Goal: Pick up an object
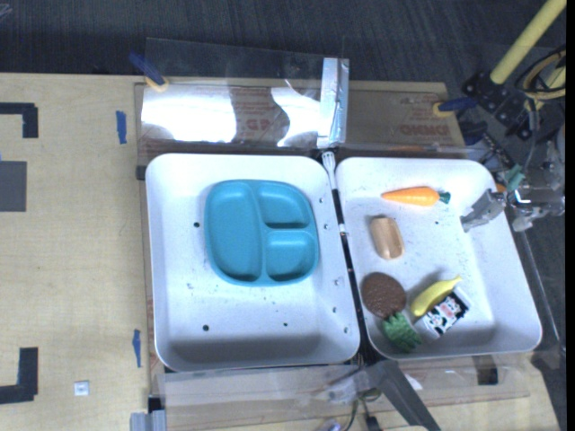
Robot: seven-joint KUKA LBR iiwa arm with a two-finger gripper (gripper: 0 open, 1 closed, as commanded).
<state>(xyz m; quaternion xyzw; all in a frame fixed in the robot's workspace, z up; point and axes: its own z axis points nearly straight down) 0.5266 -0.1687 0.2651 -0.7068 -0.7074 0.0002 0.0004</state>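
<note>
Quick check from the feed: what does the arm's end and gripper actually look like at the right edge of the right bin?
The gripper reads as pale grey metal, small and angular, with a teal spot near its wrist. Behind it sit dark fittings, looped yellow and black cables, and a yellow rod.

Pretty clearly a robotics lab, not anyone's kitchen. There's a plywood bench (72,268) with black tape marks (24,119) and bits of blue tape (120,126) stuck on it, and two shallow white bins (171,196) sit side by side on top. A clear plastic sheet (238,106) stands propped behind the left bin. The "food" is all toy stuff: a plastic carrot (413,197), a banana (435,295), a blue divided plate (261,231). Cables (539,74) and clamps hang around a yellow pole (532,32) off to the right, with dark carpet (269,12) beyond the bench.
</note>
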